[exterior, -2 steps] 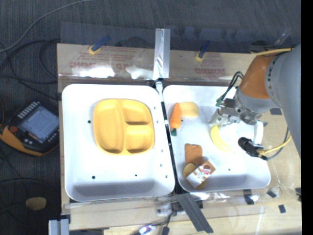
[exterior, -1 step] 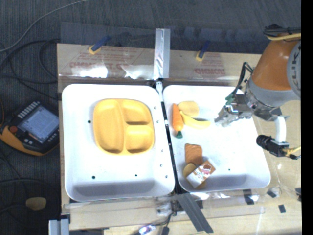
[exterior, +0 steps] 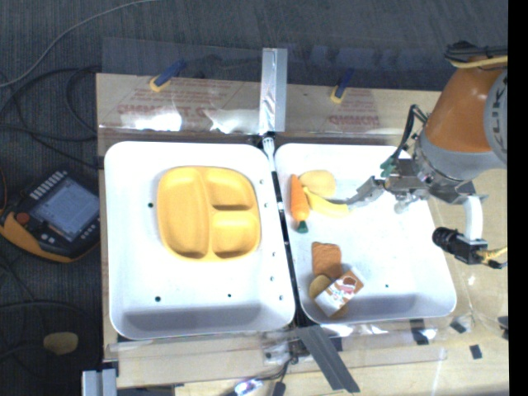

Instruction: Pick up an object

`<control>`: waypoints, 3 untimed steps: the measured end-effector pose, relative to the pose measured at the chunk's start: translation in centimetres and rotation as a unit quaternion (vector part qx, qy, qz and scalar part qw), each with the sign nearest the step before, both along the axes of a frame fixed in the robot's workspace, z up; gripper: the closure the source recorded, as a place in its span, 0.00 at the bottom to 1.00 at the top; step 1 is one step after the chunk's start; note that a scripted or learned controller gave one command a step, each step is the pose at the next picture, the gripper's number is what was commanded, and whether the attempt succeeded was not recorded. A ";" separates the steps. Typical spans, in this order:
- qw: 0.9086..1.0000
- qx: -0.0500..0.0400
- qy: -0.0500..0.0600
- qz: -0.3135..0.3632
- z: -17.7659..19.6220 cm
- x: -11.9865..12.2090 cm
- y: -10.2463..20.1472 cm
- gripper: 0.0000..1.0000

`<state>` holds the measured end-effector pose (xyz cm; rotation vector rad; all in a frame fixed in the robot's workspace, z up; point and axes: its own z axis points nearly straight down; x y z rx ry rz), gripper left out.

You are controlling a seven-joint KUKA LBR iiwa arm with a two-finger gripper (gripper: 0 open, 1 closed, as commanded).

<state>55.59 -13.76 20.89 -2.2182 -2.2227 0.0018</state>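
The right bin (exterior: 412,295) holds several small items. An orange carrot (exterior: 298,200) lies by its left wall. Beside it are a yellow banana (exterior: 328,207) and a round yellow fruit (exterior: 317,180). Lower down sit a brown biscuit-like piece (exterior: 327,257), a small round brown item (exterior: 319,285) and a white and red carton (exterior: 341,293). My gripper (exterior: 384,198) hangs over the upper middle of this bin, just right of the banana. It is open, one finger (exterior: 363,194) points at the banana's end, and nothing is between the fingers.
The left bin (exterior: 132,304) holds a yellow divided tray (exterior: 209,211). A metal divider (exterior: 274,89) stands at the back between the bins. A handheld controller (exterior: 54,213) lies on the floor at the left. The arm's orange band (exterior: 466,110) is at the right.
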 end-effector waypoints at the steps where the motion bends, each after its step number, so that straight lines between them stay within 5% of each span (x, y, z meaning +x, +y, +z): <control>1: 1.000 0.000 0.001 0.001 0.8 0.1 0.1 1.00; 2: 1.000 0.000 0.001 0.001 0.8 0.1 0.1 0.00; 3: 1.000 0.000 0.001 0.011 -8.5 3.1 4.1 0.00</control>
